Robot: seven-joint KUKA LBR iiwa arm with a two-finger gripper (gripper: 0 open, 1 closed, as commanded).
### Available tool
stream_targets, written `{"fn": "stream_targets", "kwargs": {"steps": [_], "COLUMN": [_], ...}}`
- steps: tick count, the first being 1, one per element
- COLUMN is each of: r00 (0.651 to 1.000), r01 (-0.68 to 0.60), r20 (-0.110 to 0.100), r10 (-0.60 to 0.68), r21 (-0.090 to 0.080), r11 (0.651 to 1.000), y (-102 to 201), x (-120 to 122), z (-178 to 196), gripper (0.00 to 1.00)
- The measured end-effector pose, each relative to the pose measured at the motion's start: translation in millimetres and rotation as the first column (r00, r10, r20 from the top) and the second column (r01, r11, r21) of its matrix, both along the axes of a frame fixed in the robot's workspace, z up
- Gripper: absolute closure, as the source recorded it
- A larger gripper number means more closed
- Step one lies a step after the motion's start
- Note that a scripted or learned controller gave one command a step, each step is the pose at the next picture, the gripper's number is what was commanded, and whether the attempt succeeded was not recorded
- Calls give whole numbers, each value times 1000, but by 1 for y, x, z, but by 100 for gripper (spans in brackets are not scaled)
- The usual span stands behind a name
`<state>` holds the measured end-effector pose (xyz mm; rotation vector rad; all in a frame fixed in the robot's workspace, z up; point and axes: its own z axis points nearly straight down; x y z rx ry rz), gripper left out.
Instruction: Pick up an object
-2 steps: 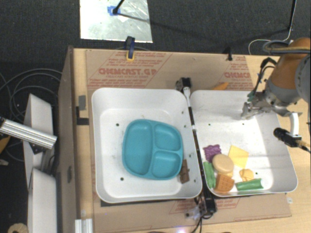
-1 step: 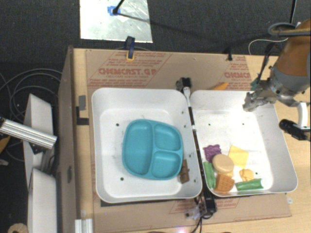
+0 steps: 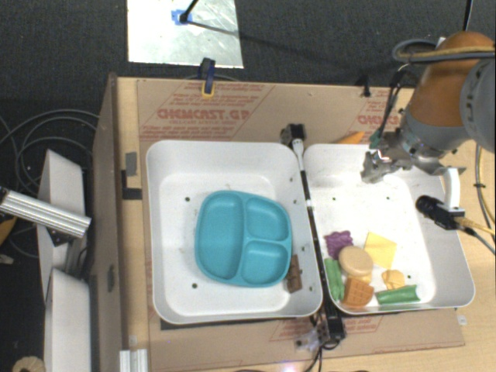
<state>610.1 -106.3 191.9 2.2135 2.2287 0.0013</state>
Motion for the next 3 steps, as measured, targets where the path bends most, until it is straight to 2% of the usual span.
{"fn": "stream_targets", "kwargs": {"steps": [1,2,3], "r00": [1000,1000,1000], "r01": [0,3,7], "r20": [2,2,-1], "r10": [0,-3,-7], "r21": [0,0,-2], "r11": [1000,1000,1000], "y": [45,43,10], "x": [16,15,37], "z": [-7,-7,-96], "gripper": [100,0,0]}}
